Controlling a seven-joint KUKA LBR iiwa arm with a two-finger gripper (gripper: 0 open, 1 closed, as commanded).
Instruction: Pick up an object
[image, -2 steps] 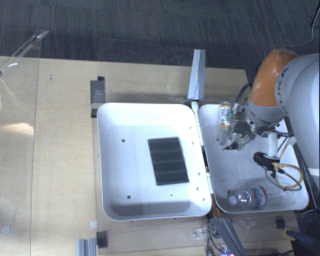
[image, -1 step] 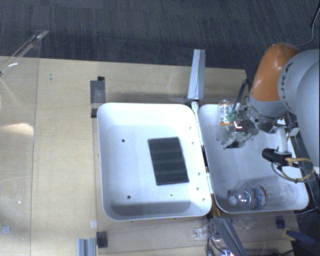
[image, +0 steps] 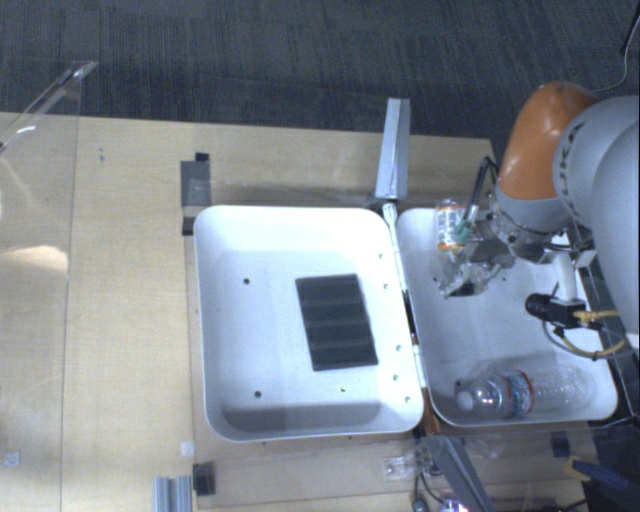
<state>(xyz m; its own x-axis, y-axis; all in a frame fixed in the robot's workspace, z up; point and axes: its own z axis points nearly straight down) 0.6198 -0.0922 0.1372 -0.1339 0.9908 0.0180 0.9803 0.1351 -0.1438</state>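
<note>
Clear plastic bottle (image: 520, 392) — the likeliest pick — lying on its side along the near wall of the right bin (image: 440, 330). A small clear object with a green-and-orange mark (image: 452, 225) sits near the bin's far left corner, just beside the gripper (image: 463, 283). The state of the jaws cannot be told at this size. Left bin (image: 230, 330) on the bench (image: 120, 300) holds a dark ribbed block (image: 337, 320). A sound grasp would span the bottle across its width, mid-body — not along its length, where it would likely roll.
</note>
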